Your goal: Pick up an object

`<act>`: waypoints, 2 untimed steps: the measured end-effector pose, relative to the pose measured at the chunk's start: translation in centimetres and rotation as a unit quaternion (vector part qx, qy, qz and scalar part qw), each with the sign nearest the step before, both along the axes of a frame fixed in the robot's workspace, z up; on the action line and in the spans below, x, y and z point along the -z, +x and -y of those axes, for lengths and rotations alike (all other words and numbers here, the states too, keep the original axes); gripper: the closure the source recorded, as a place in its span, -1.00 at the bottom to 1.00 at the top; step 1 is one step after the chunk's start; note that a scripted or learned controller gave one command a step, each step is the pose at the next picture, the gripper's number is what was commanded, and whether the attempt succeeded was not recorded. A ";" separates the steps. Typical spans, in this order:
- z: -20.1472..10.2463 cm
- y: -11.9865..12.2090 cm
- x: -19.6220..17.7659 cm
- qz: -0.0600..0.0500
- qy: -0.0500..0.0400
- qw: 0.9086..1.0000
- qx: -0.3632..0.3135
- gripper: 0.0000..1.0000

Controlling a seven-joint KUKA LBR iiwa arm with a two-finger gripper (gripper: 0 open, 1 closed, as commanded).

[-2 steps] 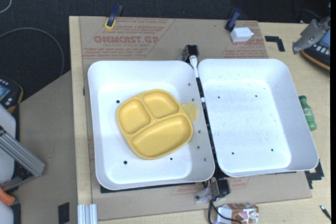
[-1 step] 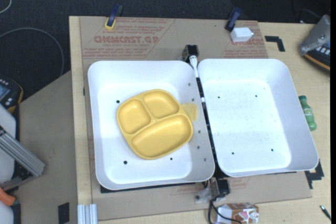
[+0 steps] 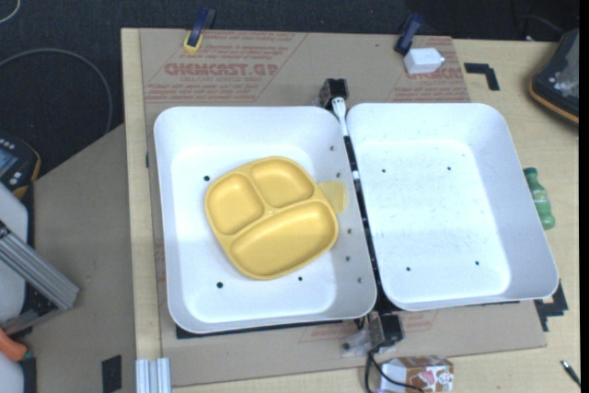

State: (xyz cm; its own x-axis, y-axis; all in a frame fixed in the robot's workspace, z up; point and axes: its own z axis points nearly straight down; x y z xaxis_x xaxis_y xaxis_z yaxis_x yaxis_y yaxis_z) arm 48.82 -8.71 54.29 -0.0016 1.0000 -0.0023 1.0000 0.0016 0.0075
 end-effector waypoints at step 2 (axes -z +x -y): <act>-7.5 -1.0 21.0 -0.009 0.003 1.000 -0.003 1.00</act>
